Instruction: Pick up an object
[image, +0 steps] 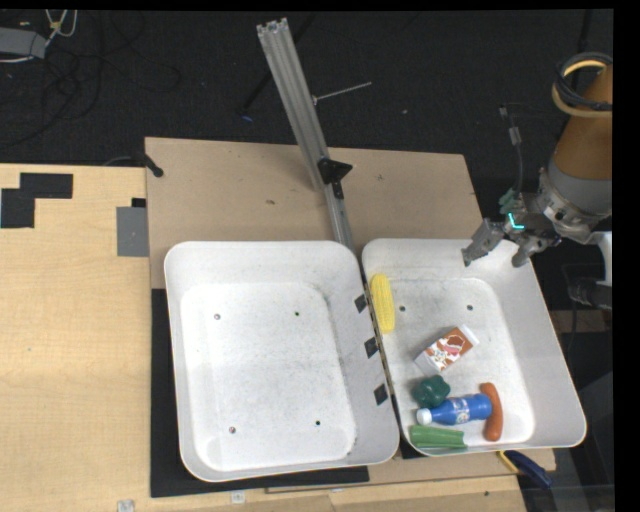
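The end effector hung over the far right corner of the right bin, its 2 fingers spread apart with nothing between them. The grey arm with its orange band rose from it toward the upper right.

All the objects lay in the right bin, nearer the camera than the end effector and well apart from it. A yellow corn cob rested along the bin's left wall, lengthwise, down and to the left of the fingers. A small red and white carton lay near the middle of the bin, tilted. Below it sat a dark green object, and just beside that a blue and white bottle lay on its side. An orange sausage-shaped piece stood at the bottle's right end, and a green pod-shaped piece lay along the near wall.

The left bin sat beside it on the bench.
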